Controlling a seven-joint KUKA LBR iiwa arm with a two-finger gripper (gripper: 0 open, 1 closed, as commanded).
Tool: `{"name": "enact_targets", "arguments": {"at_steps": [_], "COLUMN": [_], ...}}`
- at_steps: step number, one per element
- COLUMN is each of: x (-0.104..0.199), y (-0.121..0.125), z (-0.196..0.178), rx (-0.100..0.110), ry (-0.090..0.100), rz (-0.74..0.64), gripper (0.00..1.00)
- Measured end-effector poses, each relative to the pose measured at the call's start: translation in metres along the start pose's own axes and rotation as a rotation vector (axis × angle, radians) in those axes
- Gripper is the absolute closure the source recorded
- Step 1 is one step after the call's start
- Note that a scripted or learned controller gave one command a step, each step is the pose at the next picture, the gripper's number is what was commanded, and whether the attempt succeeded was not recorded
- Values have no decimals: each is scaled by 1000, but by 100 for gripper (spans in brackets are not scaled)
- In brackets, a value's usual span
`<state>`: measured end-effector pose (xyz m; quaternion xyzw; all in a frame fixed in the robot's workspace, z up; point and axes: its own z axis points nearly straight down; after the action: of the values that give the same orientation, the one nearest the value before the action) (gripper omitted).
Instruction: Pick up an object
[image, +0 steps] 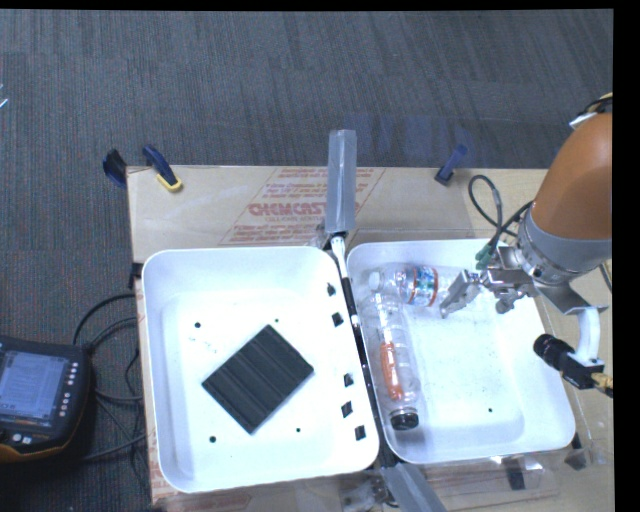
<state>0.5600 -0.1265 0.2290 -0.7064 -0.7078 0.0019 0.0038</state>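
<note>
In the right bin (500, 420) lie two clear plastic bottles. One, with a blue and red label (412, 284), rests near the bin's far left corner. The other, with an orange label and a black cap (392, 368), stretches along the left wall. A black ribbed flat block (258, 377) lies tilted in the middle of the left bin (170, 300). My gripper (480, 298) hangs over the far part of the right bin, just right of the blue-labelled bottle. Its fingers (457, 296) stand open with nothing between them.
A grey upright post (341, 190) stands behind the seam between the bins. Blue clamps (160, 168) hold the brown board at the back. A black cable and connector (562, 358) hang by the right bin's right rim. A tablet pendant (35, 395) sits at far left.
</note>
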Motion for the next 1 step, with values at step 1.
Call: {"name": "enact_targets", "arguments": {"at_steps": [1], "x": [17], "y": [48], "z": [92], "rx": [-6], "ry": [-3], "rz": [-16], "gripper": [0]}}
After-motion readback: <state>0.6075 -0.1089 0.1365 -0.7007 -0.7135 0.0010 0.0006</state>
